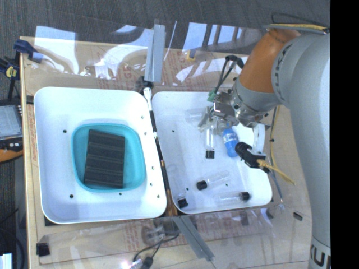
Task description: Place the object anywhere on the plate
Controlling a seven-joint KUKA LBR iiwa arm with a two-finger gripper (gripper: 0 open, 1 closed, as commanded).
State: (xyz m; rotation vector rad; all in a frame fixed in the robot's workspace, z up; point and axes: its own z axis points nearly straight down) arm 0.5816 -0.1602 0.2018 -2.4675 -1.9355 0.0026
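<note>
End effector (pixel 216 112) hangs over the right bin (pixel 168 150) near its far edge; I cannot tell its state. Clear vials (pixel 209 140) lie beneath. Teal plate (pixel 134 144) with a dark block (pixel 105 158) fills the left bin (pixel 50 111).

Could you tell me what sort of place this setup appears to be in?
Probably a robotics lab test bench: a grey arm reaches over two white bins, one bearing a blue plate, the other small clear vials, on a taped plywood table.

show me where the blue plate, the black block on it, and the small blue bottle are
blue plate (pixel 136 156), camera view, its bare right rim.
black block (pixel 105 158), camera view, middle of its ribbed top.
small blue bottle (pixel 230 141), camera view, middle of its body.
</note>
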